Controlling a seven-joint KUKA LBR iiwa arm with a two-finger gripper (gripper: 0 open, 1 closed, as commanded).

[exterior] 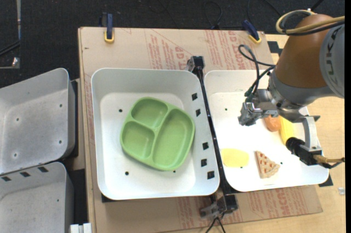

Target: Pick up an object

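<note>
Hovering jaws (248,115) over right bin (230,89), grip state unclear, orange object (272,124) beside

The arm (307,56) runs off the right edge and covers part of an orange object (271,124), perhaps a fruit; the pincer (249,115) is too small to read.

Left bin (104,133) has a green divided plate (158,132). In the right bin (230,84), the gripper (249,115) hangs over the middle (can't tell finger state), with an orange thing (272,124), yellow disc (235,158) and waffle-like wedge (267,164) nearby.
</note>
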